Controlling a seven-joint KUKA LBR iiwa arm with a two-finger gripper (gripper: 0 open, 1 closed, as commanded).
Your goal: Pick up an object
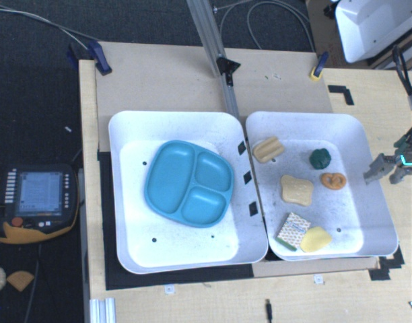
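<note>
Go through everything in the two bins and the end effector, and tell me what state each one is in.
Blue divided plate: flat in left bin, compartments bare.
Bread roll: lying loose.
Green object: lying loose.
Pretzel: lying flat.
Yellow sponge: lying flat.
Patterned packet: touching yellow piece.
End effector: at right bin's rim, holding nothing.

Gripper (389, 168) at right edge, over right bin's (367, 140) rim: mostly cut off by frame, finger state unreadable. Arm housing (371, 12) top right, cropped by top and right edges. Pole (207, 29) runs out of frame at top. Sponge (293, 230) corner tucked under yellow piece (316, 239). Pendant (36, 194) screen text too small to read. Cork bits (11, 280) cut at left edge.
</note>
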